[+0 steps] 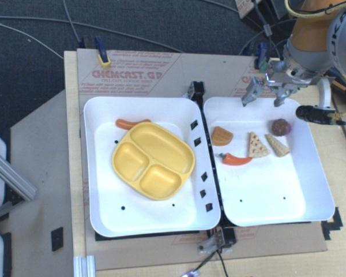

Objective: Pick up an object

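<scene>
The end effector [264,98] hangs over the far rim of the right bin [288,203], its two metal fingers [251,93] spread apart with nothing between them. Above it the arm shows its glossy orange band [318,25] and a grey metal wrist.

Both bins are shallow, smooth white plastic with rounded corners, set side by side on a pale cardboard-covered surface [135,74] printed with red lettering. A black strip with small white markers runs down the seam between them.

In the right bin lie the small toy food pieces, all clear of the end effector:
- a round, tan, cookie-like disc [221,136] near the left wall;
- a curved, glossy red chili pepper [237,160] with a green stem, just in front of the disc;
- a triangular pizza slice [256,145], yellow with red dots, beside the pepper;
- a pale beige wedge [277,145] just right of the slice;
- a dark maroon ball [281,127] behind the wedge.

The left bin [101,206] holds a yellow plastic divided plate [153,160] with three compartments and soft rounded edges. An orange sausage-shaped piece [128,123] pokes out from behind its far edge.

A blue clamp [102,51] grips the far edge of the surface.
</scene>
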`<state>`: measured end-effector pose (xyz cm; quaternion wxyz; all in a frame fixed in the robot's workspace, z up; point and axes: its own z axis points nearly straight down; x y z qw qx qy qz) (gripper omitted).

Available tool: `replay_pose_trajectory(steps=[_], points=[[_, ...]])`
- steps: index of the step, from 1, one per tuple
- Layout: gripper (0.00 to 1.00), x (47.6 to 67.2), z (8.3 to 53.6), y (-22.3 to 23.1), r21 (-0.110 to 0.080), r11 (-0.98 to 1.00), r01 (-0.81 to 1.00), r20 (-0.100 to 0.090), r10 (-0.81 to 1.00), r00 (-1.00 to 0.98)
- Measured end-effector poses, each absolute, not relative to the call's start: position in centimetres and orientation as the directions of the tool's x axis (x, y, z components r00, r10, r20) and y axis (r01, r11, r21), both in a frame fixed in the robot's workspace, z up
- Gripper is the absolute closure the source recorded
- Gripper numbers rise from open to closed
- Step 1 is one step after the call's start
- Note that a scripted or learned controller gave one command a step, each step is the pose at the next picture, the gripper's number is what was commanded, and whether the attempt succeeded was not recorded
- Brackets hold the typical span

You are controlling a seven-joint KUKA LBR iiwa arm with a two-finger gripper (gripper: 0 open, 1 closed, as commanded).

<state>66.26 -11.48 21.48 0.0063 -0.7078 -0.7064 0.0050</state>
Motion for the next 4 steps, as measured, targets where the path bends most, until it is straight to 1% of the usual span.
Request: replay_pose_trajectory(steps=[1,2,3,4], points=[[0.00,66.5,22.4,-11.5,-0.001,0.000,1.000,0.000,1.000,0.000],[0.00,66.0,18.1,-11.7,-0.006,-0.001,1.000,0.001,1.000,0.001],[0.00,65.6,11.8,-11.4,-0.007,0.000,1.000,0.002,1.000,0.000],[0.00,65.5,8.3,-11.3,-0.005,0.000,1.000,0.001,1.000,0.000]])
